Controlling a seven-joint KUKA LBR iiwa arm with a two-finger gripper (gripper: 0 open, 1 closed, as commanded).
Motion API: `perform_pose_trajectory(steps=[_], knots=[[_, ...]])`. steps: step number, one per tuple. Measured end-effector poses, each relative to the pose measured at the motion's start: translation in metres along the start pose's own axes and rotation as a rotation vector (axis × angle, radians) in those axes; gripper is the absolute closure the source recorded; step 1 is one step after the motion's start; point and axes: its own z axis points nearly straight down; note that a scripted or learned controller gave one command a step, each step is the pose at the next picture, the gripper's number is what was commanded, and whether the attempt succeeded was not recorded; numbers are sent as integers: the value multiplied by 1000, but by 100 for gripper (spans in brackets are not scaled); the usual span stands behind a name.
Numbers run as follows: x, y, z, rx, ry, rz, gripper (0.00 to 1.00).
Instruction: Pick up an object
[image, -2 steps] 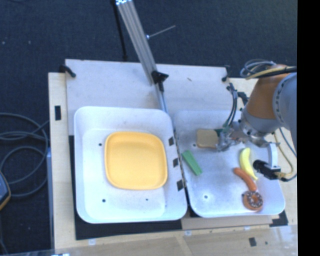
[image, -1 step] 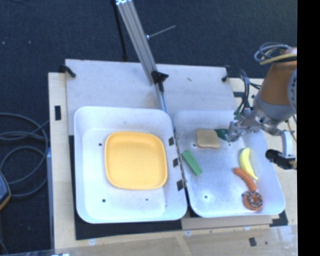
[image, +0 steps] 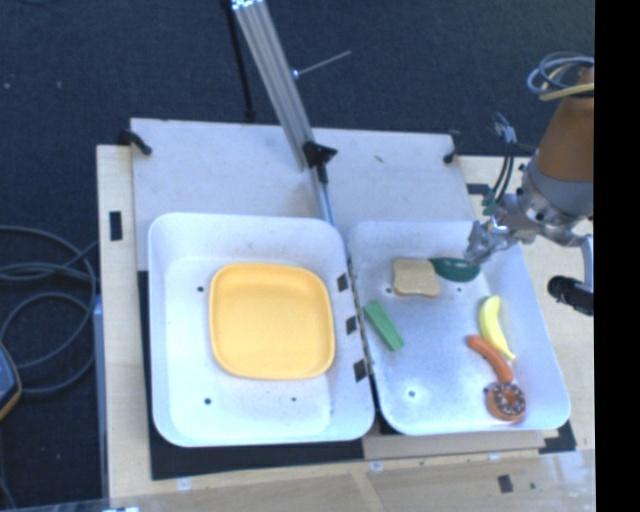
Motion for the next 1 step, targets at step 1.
perform_pose_trajectory(steps=[1], knots=[[-1, 1, -53, 0, 0, 0, 100]])
